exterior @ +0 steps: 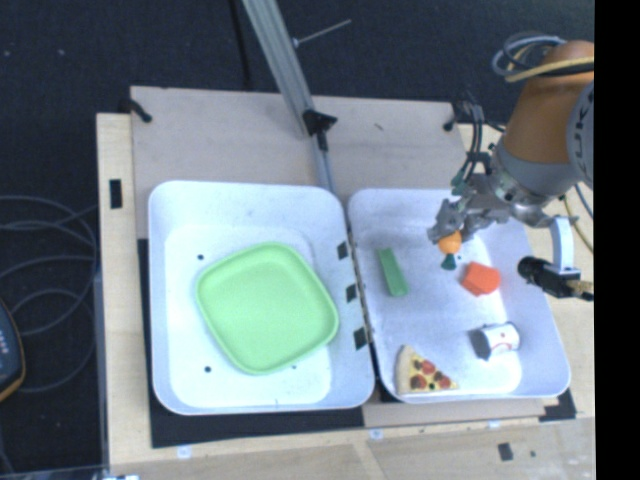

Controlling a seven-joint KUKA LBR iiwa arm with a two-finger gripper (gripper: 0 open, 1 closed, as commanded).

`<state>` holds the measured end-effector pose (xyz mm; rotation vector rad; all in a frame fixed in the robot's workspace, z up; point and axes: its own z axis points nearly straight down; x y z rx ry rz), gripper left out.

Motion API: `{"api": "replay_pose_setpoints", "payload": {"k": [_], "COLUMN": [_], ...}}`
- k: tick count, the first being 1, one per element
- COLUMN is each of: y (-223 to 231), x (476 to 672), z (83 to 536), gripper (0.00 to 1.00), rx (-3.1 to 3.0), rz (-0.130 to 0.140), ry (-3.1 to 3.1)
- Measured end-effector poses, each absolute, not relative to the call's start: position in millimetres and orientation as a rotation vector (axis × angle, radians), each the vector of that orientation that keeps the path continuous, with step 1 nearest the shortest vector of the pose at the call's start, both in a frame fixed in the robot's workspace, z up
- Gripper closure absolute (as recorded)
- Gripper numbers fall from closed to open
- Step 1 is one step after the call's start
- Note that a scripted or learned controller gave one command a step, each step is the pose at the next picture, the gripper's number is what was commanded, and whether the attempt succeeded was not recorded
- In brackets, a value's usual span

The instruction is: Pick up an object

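My gripper (450, 234) hangs over the upper middle of the right bin (530, 373). A small orange toy carrot (451, 242) sits between the fingertips, its green tip pointing down towards the bin floor. The fingers are shut on it. Just to the lower right of it lies an orange block (480, 279). A green bar (391, 271) lies near the bin's left side, a pizza slice (420, 371) rests at the front edge, and a white and black cylinder (495, 340) lies at the front right.
The left bin (170, 208) holds a light green square plate (266, 306). A metal pole (285, 58) slants in from the top to the gap between the bins. The arm's grey and orange wrist (545, 118) stands over the right bin's far right corner.
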<state>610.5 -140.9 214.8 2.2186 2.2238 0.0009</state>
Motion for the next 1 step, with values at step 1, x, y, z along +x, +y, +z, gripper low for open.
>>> {"api": "replay_pose_setpoints", "payload": {"k": [1], "y": [-88.8], "x": [596.7], "z": [228.6], "gripper": [1.0], "rx": [2.217], "rz": [0.004], "ry": [2.225]}}
